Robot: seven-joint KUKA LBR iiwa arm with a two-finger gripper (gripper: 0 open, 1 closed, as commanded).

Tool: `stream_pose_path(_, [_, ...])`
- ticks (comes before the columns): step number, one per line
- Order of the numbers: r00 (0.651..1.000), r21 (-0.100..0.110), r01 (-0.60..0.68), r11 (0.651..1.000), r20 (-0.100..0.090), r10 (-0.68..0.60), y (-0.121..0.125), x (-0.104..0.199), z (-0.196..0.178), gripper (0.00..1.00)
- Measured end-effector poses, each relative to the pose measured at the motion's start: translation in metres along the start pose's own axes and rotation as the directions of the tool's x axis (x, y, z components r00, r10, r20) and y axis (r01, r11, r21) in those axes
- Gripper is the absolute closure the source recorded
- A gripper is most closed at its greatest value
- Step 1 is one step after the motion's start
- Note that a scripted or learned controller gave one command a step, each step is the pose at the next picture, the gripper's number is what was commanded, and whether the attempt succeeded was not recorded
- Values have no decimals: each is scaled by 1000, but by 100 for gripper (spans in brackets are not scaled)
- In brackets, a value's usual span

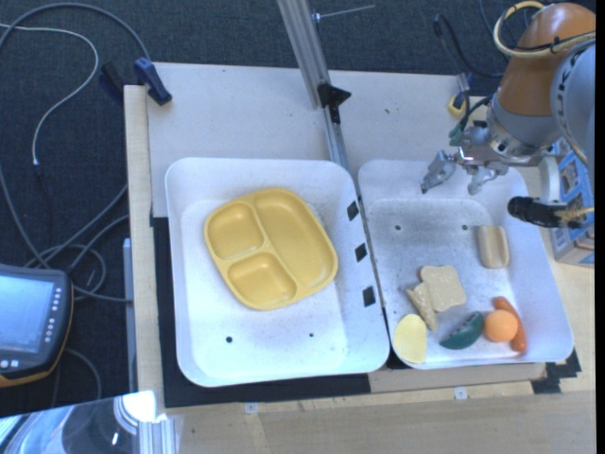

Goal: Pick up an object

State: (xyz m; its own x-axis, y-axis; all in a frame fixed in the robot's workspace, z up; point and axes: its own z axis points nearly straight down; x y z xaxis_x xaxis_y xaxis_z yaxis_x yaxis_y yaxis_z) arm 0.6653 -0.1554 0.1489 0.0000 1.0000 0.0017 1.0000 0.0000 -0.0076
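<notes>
My gripper [457,175] hangs over the far edge of the right bin [416,216], its two fingers spread apart and open with nothing between them. Food items lie toward the bin's near right: a tan bread roll [492,246], a piece of toast [442,287] on a cracker, a pale yellow round slice [410,339], a dark green piece [461,332], an orange [501,326] and a carrot [514,322] beside it. All of these sit well in front of the gripper, apart from it.
The left bin [198,348] holds a yellow divided plate [271,247]. A metal pole [307,36] slants down between the bins at the back. Cables and a blue clamp [151,80] lie left of the bench; a screen [28,320] sits at far left.
</notes>
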Motion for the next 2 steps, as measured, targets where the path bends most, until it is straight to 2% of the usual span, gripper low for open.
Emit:
stream_pose_path(1, [1000, -10, 1, 1000, 2, -1, 2, 0, -16, 100])
stream_pose_path(2, [1000, -17, 0, 1000, 4, 0, 0, -3, -80, 100])
